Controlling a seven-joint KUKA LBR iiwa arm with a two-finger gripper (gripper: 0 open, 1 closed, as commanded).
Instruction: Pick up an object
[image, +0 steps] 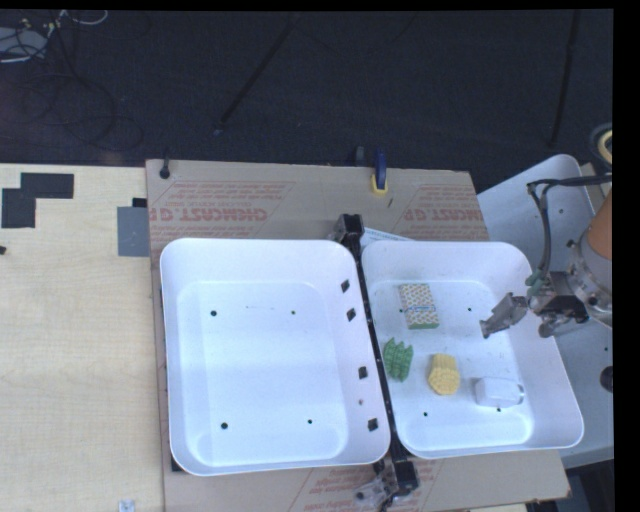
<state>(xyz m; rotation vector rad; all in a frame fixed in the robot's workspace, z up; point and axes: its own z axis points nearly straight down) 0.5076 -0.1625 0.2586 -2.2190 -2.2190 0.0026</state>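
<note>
Your arm reaches in from the right side. Your gripper (520, 318) hangs low with its two fingers (497, 319) spread apart, and nothing is between them.

I see even, bright light from above on the two bins (270, 360), whose white floors glare slightly and wash out detail. The background beyond the bench (80, 330) falls into near black. The picture is soft and low in resolution, with the gripper (525, 312) smeared and small things fuzzy.
</note>
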